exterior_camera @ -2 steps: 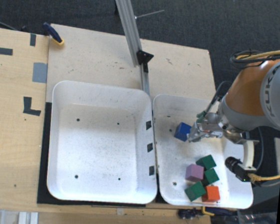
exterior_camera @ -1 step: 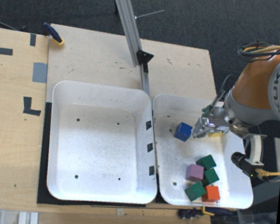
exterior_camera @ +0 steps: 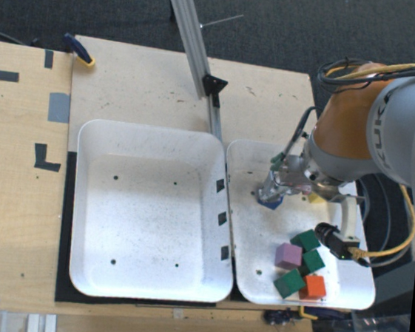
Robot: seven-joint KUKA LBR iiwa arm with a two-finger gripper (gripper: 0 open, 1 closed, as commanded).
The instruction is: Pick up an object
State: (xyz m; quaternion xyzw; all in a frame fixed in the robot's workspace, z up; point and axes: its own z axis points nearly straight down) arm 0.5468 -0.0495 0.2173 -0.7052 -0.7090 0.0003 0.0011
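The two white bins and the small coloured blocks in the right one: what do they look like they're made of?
The left bin and right bin look like thin moulded plastic: rounded rims, slight sheen, dark scuffing. The purple block, green blocks and orange block look matte with soft edges, possibly foam or painted wood; it can't be settled from here.

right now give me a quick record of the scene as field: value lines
arm: grey KUKA arm reaching in from the right
gripper: gripper low over the upper part of the right bin, a small blue object at its tip, grasp unclear
right bin: right bin holds a cluster near its lower right corner
cluster: purple block, three green blocks, orange block
left bin: left bin, white, beside the right one
bench: clamp at its upper left
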